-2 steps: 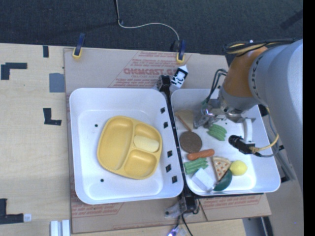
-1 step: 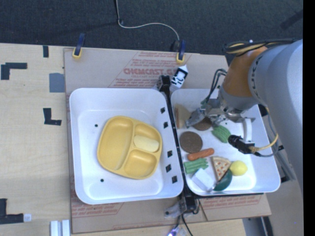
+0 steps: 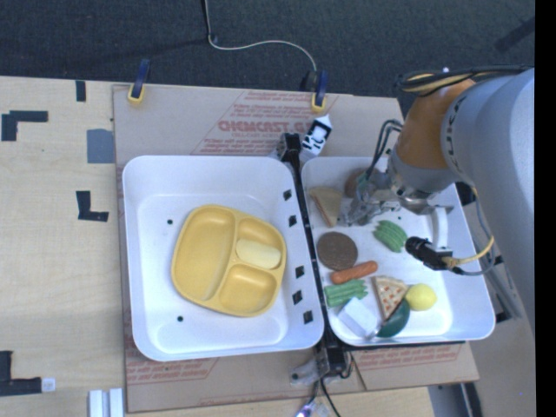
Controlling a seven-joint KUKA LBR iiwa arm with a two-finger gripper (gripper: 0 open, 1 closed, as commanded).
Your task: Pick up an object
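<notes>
Tool [image 3: 358, 208] low in right bin [image 3: 469, 320], just above brown disc [image 3: 337, 250]. Finger state: cannot tell. No object seen gripped. Nearest candidates: sandwich wedge [image 3: 327, 205] left of tool, green pod [image 3: 391, 234] right. Centre over single item, avoid neighbours, close, lift straight.

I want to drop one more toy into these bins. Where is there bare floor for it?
The left bin has bare white floor all around the yellow tray, widest along its top and left edges. The right bin is crowded: carrot, brown disc, pizza slice and lemon sit close together.
</notes>
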